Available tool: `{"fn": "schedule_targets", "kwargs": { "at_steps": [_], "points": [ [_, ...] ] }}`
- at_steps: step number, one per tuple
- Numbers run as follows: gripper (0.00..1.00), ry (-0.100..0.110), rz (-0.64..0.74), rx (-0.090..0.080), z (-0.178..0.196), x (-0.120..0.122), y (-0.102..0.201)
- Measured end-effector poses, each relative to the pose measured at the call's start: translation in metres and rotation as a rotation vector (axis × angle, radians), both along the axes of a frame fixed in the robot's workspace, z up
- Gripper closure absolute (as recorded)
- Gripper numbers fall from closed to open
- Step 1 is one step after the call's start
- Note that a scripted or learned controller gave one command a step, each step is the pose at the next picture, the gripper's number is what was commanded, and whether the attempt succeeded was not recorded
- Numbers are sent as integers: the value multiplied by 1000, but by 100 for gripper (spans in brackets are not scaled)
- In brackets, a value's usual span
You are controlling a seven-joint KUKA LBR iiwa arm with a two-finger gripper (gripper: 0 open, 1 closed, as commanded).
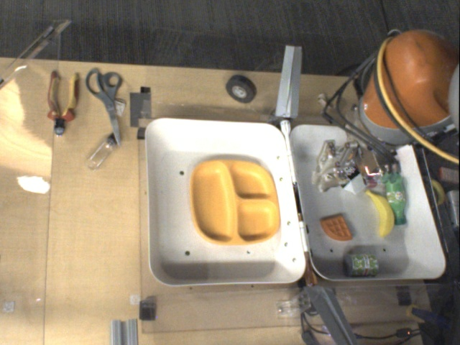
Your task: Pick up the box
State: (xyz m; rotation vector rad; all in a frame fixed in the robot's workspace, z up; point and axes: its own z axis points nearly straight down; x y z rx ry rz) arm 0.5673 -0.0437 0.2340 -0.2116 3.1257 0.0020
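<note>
My gripper [336,165] hangs low over the upper middle of the right bin [424,254], below the arm's orange band [413,77]. A small white and dark item [357,184], perhaps the box, lies just right of and under the gripper, partly hidden by it. I cannot tell whether the gripper touches it. Nothing shows clearly held.
In the right bin lie a yellow banana [382,214], a green packet [394,194], an orange-red waffle-like piece [336,227] and a green can [363,264]. The left bin [169,164] holds a yellow divided tray [233,198]. Scissors [108,99], pliers [61,99] and a tape roll [241,88] lie on the bench.
</note>
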Motion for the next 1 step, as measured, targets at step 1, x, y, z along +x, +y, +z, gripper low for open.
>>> {"fn": "schedule_targets", "kwargs": {
  "at_steps": [1],
  "points": [
    [100,0,-73,0,4,-19,15]
  ]
}}
